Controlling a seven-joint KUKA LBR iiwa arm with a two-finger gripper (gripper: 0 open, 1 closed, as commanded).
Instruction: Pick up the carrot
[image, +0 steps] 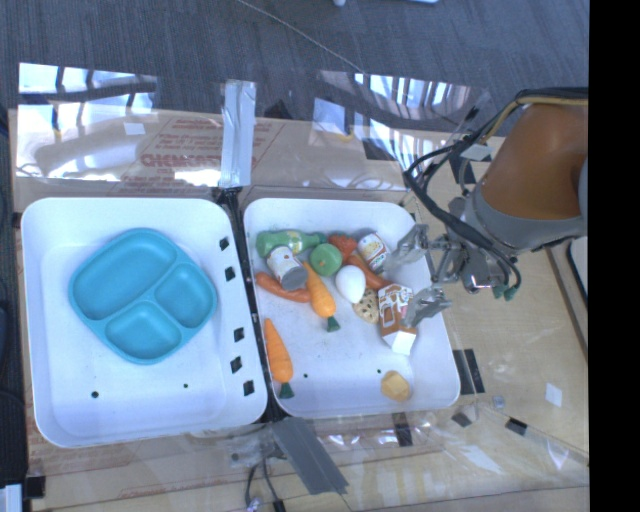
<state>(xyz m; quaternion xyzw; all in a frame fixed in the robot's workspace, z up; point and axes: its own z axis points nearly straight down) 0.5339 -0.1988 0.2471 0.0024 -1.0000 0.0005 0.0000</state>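
The gripper (421, 268) is seen at the right wall of the right bin (440, 360), its two fingers spread apart with nothing between them; one finger (410, 243) is placed toward the far side, the other toward the near side, just above a small printed carton (394, 307). Three carrots can be counted in this bin, though a fourth orange shape near the can (372, 250) may be another; the clearest carrot (277, 355) lies by the bin's left wall, well apart from the gripper; a second (320, 293) is set beside a white egg (350, 283), and a third (280, 290) lies under a second can (286, 267). One green apple (325, 259), one cookie (366, 307) and one small yellowish piece (396, 385) are also seen. In the left bin (50, 400), one blue divided tray (143, 294) is held.
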